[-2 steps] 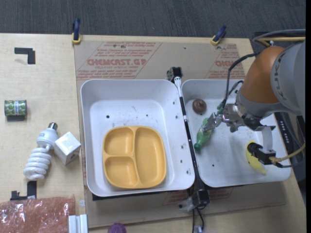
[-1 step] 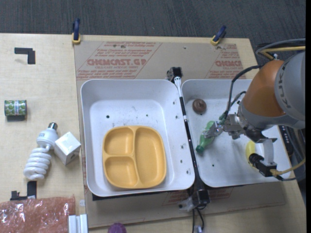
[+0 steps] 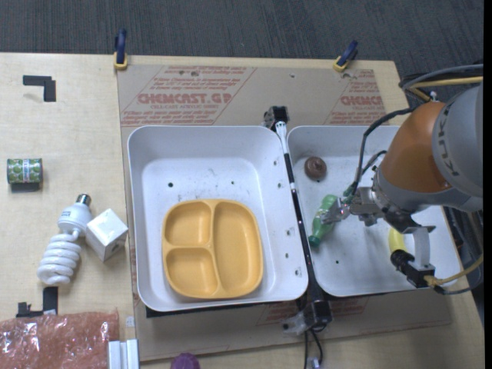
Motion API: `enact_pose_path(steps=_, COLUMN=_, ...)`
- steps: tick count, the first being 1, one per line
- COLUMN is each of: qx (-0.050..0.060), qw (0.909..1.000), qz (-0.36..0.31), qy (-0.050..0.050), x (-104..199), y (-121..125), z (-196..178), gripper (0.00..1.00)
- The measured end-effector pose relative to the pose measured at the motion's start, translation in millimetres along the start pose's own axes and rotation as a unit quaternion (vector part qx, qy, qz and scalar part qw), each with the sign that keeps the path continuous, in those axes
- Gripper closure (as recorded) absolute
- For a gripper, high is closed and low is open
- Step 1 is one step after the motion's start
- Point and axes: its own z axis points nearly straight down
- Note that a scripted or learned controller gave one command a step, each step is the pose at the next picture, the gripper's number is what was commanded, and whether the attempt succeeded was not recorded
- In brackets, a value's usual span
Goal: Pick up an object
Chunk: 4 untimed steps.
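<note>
Pincer (image 3: 338,212) low in right bin (image 3: 338,279), at upper end of green bottle (image 3: 323,218); finger state unreadable, possibly gripping. Judgement: confirm firm hold, lift straight, slow.

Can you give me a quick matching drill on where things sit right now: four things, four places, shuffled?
Things:
1. yellow tray
2. green bottle
3. brown knob
4. light bulb

Places:
A. on the bench, left of both bins
B. in the left bin
C. right bin, far end near the divider
D. right bin, lying at the pincer

Pairs: 1-B, 2-D, 3-C, 4-A
</note>
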Motion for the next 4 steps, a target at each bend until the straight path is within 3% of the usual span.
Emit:
enact_pose_path(steps=1, qx=0.016, qw=0.9999, qz=-0.003, qy=0.006, x=-4.8, y=-34.8, z=8.9, gripper=0.00)
enact_pose_path(steps=2, qx=0.014, qw=0.9999, qz=-0.003, qy=0.005, x=-5.7, y=-33.1, z=-0.9, gripper=1.00)
enact_pose_path(steps=3, qx=0.016, qw=0.9998, qz=-0.005, qy=0.006, x=-65.0, y=29.7, z=11.6, gripper=1.00)
enact_pose_path(steps=4, qx=0.016, qw=0.9998, qz=-0.005, qy=0.005, x=-123.1, y=130.7, z=15.2, gripper=1.00)
